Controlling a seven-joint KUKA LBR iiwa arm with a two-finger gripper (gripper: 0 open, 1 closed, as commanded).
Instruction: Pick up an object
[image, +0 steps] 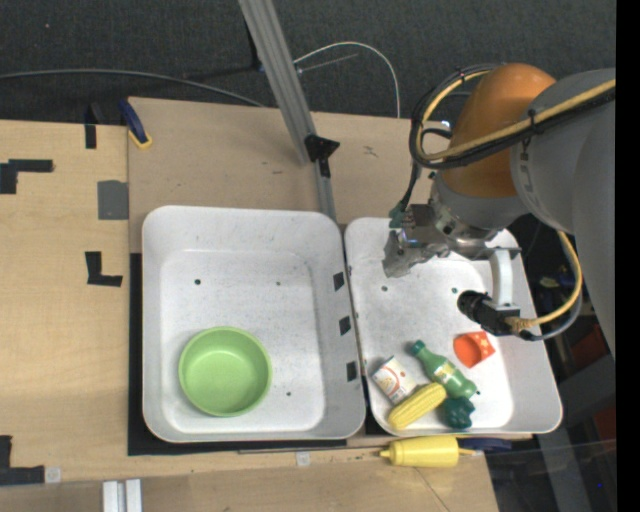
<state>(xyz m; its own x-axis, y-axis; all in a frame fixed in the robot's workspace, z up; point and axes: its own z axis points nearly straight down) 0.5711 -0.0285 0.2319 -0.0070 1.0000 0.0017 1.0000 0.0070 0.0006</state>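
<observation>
2 white bins are sitting side by side. The left bin (240, 235) is lying mostly bare, with a green bowl (225, 371) resting in its near-left corner. The right bin (400, 305) is leaving open floor across its far half, while its near end is crowding with objects: a small can (393, 380), a corn cob (417, 405), a green bottle (444, 372), a dark green piece (458, 413) and an orange piece (474, 347). A yellow bottle (424, 452) is lying just outside the near rim. The gripper (400, 255) is hovering over the right bin's far-left part, well apart from the cluster; its finger state is too blurred to tell. The arm is hiding the bin's far-right corner.
</observation>
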